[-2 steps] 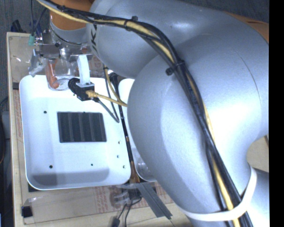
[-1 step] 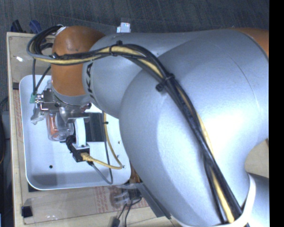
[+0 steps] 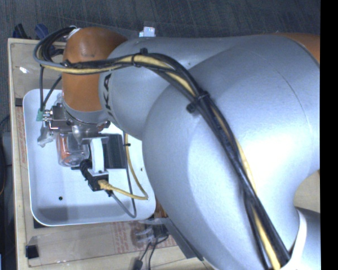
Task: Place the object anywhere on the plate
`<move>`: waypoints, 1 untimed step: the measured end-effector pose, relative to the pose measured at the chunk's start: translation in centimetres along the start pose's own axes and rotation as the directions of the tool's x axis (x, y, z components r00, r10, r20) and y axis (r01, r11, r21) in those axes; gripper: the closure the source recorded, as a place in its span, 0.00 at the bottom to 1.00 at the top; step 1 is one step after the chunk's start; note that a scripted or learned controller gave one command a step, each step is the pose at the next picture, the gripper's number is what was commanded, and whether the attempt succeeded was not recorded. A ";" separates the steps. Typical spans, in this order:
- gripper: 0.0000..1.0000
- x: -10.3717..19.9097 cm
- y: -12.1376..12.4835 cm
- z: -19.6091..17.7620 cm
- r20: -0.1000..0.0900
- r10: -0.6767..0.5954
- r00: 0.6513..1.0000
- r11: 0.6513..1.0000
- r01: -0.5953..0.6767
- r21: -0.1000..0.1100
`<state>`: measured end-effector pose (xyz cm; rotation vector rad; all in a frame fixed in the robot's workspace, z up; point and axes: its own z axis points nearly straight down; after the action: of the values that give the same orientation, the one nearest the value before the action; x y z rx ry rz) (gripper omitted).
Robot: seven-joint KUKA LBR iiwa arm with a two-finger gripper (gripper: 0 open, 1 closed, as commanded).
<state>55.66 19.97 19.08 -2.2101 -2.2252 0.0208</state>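
One white bin (image 3: 50, 207) in sight, 9 o'clock side of view; gripper (image 3: 73, 151) hangs over its floor, pointing down. Gripper's opening: cannot tell, wrist hardware and cables crowd it. Nothing seen held. Object and plate: cannot tell where, bulky grey arm (image 3: 225, 139) covers everything from centre to 3 o'clock. Judgement: placement not confirmed, pick itself unconfirmed, likely early. Surface: smooth white bin floor, small dark speck toward 7 o'clock; pale wooden bench (image 3: 110, 235) at 6 o'clock. Room: dark carpet (image 3: 186, 4) along 12 o'clock.
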 end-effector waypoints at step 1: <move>1.00 -6.8 5.2 -1.3 -0.004 0.018 1.000 1.000 -0.018 -0.008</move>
<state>60.96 13.16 20.37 -2.2322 -2.2068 0.0079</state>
